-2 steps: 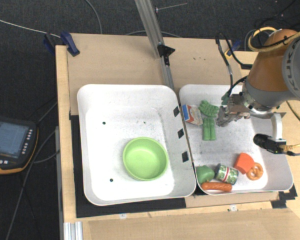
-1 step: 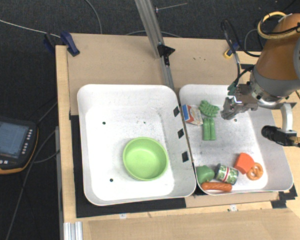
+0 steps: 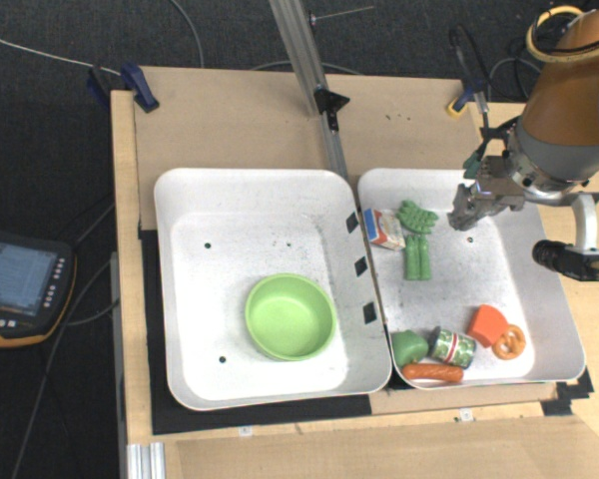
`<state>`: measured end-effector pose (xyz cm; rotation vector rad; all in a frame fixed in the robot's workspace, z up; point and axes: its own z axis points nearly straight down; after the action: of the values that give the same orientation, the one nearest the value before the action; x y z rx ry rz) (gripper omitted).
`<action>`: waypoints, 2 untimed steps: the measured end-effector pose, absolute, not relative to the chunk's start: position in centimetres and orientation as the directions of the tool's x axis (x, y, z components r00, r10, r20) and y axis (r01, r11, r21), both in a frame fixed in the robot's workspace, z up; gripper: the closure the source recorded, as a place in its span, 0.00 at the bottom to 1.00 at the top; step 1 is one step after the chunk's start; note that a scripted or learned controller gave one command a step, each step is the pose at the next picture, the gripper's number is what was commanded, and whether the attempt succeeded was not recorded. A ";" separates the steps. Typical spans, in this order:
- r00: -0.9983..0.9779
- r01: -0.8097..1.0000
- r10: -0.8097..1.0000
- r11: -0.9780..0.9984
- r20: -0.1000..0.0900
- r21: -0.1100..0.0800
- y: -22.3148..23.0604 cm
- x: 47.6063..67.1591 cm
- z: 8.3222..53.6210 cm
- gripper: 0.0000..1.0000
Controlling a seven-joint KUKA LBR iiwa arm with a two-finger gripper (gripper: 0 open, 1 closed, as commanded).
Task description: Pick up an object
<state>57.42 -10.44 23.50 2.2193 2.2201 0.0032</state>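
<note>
Camera view, two white bins on a wooden bench.

Left bin (image 3: pixel 185 218): one green bowl (image 3: pixel 291 316), upright, toward the near side.

Right bin (image 3: pixel 549 297), far end: small red-and-white carton (image 3: pixel 384 229) by the left wall; just beside it a green leafy vegetable (image 3: pixel 417 242), long axis running far to near, leafy head at the far end, stalks pointing toward the near edge.

Right bin, near end: green pepper (image 3: pixel 409 346) in the left corner; a small can (image 3: pixel 451 347) on its side touching it, long axis left to right; a red sausage (image 3: pixel 433 372) along the near wall, lying left to right; an orange block (image 3: pixel 487 322) and a pretzel (image 3: pixel 510 341) touching it.

Gripper (image 3: pixel 465 213): over the far part of the right bin, just right of the vegetable's head; nothing seen between the fingers; open or closed cannot be told.
</note>
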 end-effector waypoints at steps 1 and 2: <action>-0.006 1.000 1.000 0.006 0.002 0.001 -4.5 59.2 24.1 1.00; -0.005 1.000 1.000 0.005 0.001 0.001 0.2 60.4 24.8 1.00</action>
<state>60.35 0.19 24.83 2.2166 2.2268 0.0025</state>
